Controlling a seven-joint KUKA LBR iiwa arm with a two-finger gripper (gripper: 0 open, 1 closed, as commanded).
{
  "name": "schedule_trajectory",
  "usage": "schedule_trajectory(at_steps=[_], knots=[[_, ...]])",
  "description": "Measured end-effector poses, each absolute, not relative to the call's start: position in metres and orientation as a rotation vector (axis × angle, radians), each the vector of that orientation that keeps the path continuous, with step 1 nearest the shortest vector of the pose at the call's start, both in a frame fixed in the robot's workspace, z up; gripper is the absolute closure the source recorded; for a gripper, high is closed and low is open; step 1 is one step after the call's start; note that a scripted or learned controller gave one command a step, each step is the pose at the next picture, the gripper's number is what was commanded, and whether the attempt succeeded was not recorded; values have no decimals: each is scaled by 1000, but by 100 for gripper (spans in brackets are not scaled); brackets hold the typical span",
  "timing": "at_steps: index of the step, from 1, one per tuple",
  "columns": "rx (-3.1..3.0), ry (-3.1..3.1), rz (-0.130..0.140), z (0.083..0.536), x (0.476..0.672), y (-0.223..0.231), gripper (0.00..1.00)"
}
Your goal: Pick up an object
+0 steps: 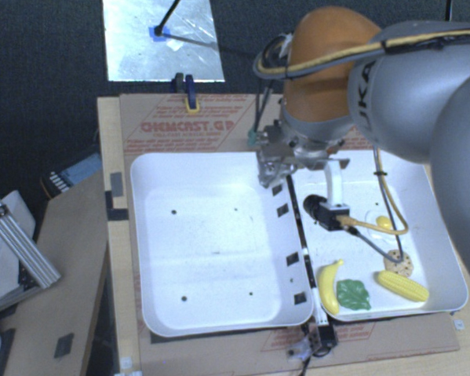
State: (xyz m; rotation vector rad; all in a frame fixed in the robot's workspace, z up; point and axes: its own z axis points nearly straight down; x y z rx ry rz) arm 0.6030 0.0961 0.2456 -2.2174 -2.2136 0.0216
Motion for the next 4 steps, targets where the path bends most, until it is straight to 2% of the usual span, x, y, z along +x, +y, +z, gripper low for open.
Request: schedule_trajectory(at_steps=[1, 2, 3, 4], knots=[[-2212, -2221, 15, 109, 637, 121, 100], [-2219, -2225, -5, 130, 641, 121, 100], [-2212, -2228, -2, 82, 668, 171, 100], [-2209, -2232, -7, 85, 656, 240, 100]])
